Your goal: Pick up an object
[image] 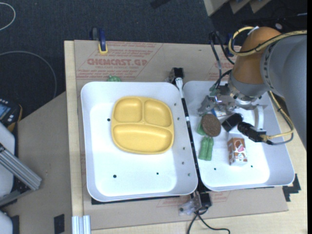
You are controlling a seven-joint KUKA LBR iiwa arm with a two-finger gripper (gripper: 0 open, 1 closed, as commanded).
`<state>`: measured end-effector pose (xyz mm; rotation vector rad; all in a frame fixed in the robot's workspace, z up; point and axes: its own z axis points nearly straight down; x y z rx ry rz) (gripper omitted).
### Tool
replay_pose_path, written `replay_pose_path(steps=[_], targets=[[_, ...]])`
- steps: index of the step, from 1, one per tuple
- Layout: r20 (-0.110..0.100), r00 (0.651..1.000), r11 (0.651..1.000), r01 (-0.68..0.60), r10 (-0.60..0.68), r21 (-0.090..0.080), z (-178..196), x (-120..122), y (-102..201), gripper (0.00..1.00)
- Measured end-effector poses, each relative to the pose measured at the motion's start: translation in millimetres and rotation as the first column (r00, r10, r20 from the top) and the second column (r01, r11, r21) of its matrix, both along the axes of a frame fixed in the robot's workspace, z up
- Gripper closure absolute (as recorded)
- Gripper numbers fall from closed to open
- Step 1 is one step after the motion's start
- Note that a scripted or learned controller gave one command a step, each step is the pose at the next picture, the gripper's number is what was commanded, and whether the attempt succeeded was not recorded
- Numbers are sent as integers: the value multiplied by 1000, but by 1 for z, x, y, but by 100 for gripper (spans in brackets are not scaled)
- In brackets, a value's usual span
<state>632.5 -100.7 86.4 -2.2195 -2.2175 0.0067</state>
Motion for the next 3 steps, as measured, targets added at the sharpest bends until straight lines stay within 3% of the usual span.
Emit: replay_pose_path(steps=[1, 2, 3], targets=[[-1, 1000, 1000, -4, 4, 3, 101, -74, 57, 0], [1, 1000, 1000, -8, 8, 4, 101, -98, 124, 0], [1, 1000, 1000, 0, 0, 1, 98, -105, 107, 0]])
